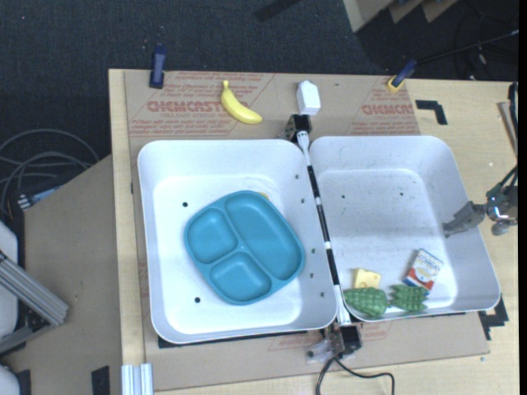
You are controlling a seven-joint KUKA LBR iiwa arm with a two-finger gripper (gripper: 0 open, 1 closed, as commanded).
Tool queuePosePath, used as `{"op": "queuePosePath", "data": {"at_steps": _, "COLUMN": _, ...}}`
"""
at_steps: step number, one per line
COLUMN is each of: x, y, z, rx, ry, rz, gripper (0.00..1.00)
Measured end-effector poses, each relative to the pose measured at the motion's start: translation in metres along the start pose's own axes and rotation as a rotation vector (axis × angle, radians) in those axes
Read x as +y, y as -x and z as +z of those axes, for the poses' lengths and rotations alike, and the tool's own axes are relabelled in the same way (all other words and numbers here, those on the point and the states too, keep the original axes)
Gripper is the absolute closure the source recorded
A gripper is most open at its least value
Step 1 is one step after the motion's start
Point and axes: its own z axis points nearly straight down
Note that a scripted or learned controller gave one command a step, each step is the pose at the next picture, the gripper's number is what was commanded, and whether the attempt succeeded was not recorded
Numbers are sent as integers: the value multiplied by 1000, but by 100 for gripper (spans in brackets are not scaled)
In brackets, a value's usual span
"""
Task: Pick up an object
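The right bin (pixel 387 171) holds several small objects near its front edge. They are a yellow block (pixel 366 279), a green knobbly toy (pixel 367 301), a second green toy (pixel 408 298) and a small red and white packet (pixel 424 268). In the left bin (pixel 165 179) lies a blue divided plate (pixel 243 246). My gripper (pixel 476 216) reaches in at the right bin's right rim, low over the wall. It is above and to the right of the packet, apart from every object, and partly cut off by the frame edge.
A yellow banana (pixel 238 105) and a small white block (pixel 308 97) lie on the cardboard bench behind the bins. Blue clamps (pixel 157 66) stand at the back corners. A black divider strip (pixel 317 212) runs between the bins.
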Motion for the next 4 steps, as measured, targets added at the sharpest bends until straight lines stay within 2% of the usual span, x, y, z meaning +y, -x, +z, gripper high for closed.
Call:
{"op": "queuePosePath", "data": {"at_steps": 1, "x": 120, "y": -33, "z": 106, "rx": 4, "ry": -4, "rz": -3, "gripper": 0}}
{"op": "queuePosePath", "data": {"at_steps": 2, "x": 100, "y": -57, "z": 116, "rx": 4, "ry": -4, "rz": -2, "gripper": 0}}
{"op": "queuePosePath", "data": {"at_steps": 3, "x": 76, "y": -51, "z": 100, "rx": 4, "ry": -5, "rz": -1, "gripper": 0}}
{"op": "queuePosePath", "data": {"at_steps": 4, "x": 41, "y": -8, "z": 69, "rx": 2, "ry": -4, "rz": 0, "gripper": 0}}
